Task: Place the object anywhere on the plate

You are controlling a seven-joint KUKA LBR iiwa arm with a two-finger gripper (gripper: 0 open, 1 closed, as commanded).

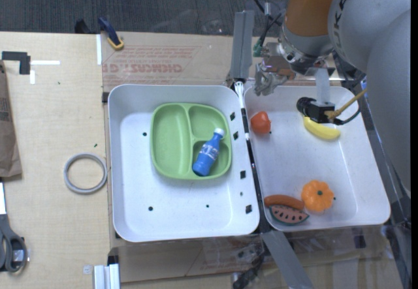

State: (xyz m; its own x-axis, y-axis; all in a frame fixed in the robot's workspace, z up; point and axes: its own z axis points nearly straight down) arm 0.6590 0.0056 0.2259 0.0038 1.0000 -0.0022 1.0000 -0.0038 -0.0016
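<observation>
Bottle, blue with a white cap, lies in the lower-right compartment of the green plate, cap pointing toward 1 o'clock. Judged from that, the placing looks done; the step in hand reads as the arm clear of the drop.

Pincer hangs over the far-left corner of the right bin, at about 1 o'clock from the plate and well apart from the bottle. Nothing is seen between its fingers. The tips are small and dark against the bin wall, so how far they stand open I cannot tell.

Outward from the pincer:
- red tomato-like piece just below it, at 6 o'clock
- banana at 4 o'clock, beside a black fitting
- small pumpkin, further at 5 o'clock
- sausage and watermelon slice, touching, at the near-left corner

Next move, as I judge it: none on the bottle; if another pick follows, the tomato piece is nearest.

Count: two bins, left bin holding one plate and one bottle; five toy foods in the right.
</observation>
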